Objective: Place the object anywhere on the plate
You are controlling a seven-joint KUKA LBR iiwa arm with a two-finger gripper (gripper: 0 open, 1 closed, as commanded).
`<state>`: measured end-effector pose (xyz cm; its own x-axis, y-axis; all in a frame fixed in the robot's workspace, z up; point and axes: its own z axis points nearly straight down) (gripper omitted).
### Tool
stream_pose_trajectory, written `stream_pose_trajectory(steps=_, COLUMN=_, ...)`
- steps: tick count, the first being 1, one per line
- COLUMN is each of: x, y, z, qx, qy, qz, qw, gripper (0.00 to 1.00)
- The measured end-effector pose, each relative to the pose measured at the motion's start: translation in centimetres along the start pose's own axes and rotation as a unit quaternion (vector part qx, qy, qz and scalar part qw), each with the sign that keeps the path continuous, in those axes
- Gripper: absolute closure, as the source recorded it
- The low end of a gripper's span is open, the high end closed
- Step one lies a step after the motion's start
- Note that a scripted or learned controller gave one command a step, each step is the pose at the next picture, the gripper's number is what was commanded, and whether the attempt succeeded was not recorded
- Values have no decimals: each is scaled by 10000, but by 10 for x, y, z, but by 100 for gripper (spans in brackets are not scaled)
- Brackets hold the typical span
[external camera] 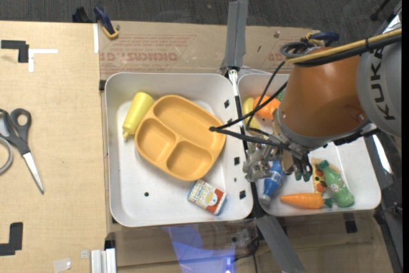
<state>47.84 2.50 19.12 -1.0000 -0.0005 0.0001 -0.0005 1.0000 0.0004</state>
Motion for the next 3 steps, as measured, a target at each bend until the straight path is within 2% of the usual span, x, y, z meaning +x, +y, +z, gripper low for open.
stream_pose_trajectory(steps=1, x=-14, y=99, z=-31, qx=-3, qy=-9, qz=-950, qw=9955, gripper=100)
stream_pose_trajectory(steps=2, x=-48, y=38, z=-135, qx=-1, qy=-23, qz=-2301, qw=9732, gripper=100)
stream_pose_trajectory(steps=3, x=-31, y=103, z=-56, qx=-5, qy=-3, qz=-3271, qw=9450, gripper=100)
